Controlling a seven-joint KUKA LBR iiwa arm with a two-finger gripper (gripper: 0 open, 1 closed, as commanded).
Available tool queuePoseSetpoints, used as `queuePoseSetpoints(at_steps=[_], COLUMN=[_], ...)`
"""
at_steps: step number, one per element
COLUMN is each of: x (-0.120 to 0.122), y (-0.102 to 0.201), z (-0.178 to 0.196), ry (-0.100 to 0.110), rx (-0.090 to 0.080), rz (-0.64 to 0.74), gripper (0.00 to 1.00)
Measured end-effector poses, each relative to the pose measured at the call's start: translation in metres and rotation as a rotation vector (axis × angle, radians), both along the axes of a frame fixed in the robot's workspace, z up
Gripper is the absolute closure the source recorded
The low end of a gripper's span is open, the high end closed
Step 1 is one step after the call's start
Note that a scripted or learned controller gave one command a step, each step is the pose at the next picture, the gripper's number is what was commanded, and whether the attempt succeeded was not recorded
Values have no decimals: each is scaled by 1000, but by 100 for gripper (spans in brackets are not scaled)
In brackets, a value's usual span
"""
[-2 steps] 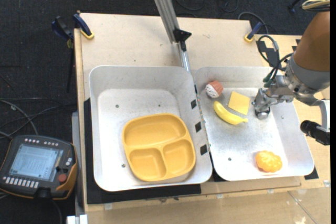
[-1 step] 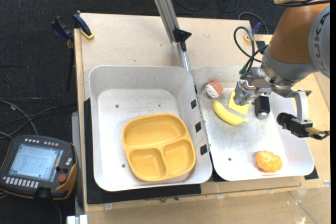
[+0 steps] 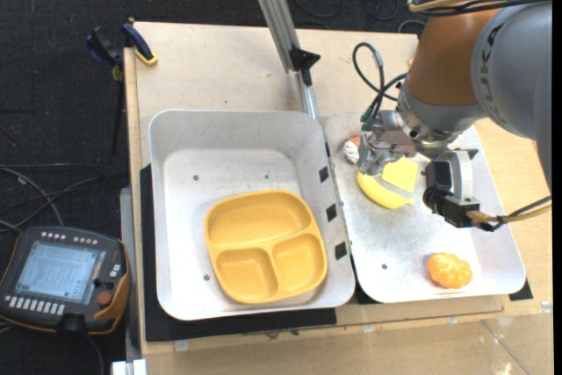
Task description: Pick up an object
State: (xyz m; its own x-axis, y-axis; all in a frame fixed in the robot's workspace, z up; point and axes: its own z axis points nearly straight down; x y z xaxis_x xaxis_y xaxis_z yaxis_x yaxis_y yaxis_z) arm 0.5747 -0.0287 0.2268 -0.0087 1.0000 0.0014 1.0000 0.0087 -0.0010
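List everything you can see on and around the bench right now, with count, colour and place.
Bins: 2, white, side by side on the bench.
Tray: 1, yellow, three compartments, in the left bin.
Yellow item: 1, in the right bin, directly under the gripper.
Orange item: 1, near corner of the right bin.
Small red-and-white item: 1, far-left of the right bin, partly hidden.
Clamp: 1, blue and yellow, bench's far-left corner.
Pendant: 1, grey with screen, left of the bench.
Arm: 1, grey with orange band.
Gripper: 1, over the yellow item.
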Motion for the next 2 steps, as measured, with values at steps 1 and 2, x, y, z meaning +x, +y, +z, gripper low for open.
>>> queuePoseSetpoints(at_steps=[1,2], x=[10,24], y=[62,118], z=[0,-5], ry=[-2,-2], rx=[1,0], rz=[0,1], gripper=[100,100])
